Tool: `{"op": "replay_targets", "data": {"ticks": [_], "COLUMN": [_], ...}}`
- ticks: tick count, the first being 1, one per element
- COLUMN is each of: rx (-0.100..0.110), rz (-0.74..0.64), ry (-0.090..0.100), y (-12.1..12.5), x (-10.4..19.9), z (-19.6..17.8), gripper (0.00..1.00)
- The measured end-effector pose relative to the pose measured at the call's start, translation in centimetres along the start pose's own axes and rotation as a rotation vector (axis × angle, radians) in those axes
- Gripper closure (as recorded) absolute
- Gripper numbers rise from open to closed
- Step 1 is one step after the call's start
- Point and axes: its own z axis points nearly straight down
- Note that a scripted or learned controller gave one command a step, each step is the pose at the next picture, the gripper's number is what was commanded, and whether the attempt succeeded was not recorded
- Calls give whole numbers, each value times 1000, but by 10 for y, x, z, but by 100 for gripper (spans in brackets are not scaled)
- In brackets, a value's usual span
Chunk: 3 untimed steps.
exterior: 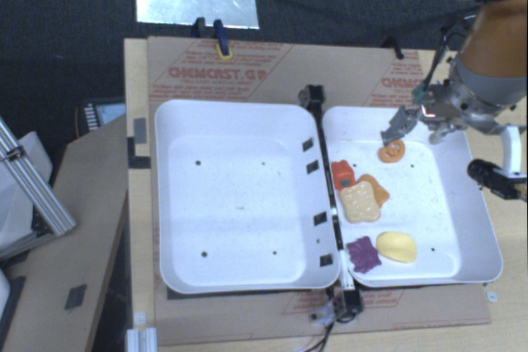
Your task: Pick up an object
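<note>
Hovering my gripper (pixel 399 128) over the right bin (pixel 462 202), just above the orange ring (pixel 392 151) near the bin's far side; nothing lifted yet, so the pick itself is all still to do. Can't tell if my fingers are spread or pressed together, too blurry. Ring is lying flat, apart from the red block (pixel 342 173), cracker (pixel 360 202), purple piece (pixel 363 254) and yellow piece (pixel 397 246) nearer the divider and front. I'm judging open floor all around the ring, back wall close behind, left bin (pixel 239 202) bare
</note>
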Motion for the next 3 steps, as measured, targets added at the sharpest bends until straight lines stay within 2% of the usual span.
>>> {"op": "replay_targets", "data": {"ticks": [1,2,3], "rx": [-22,-6,0], "rz": [-5,-6,-9], "ry": [-2,-1,2], "y": [37,36,28], "x": [23,22,104], "z": [-213,-214,-209], "gripper": [0,100,100]}}
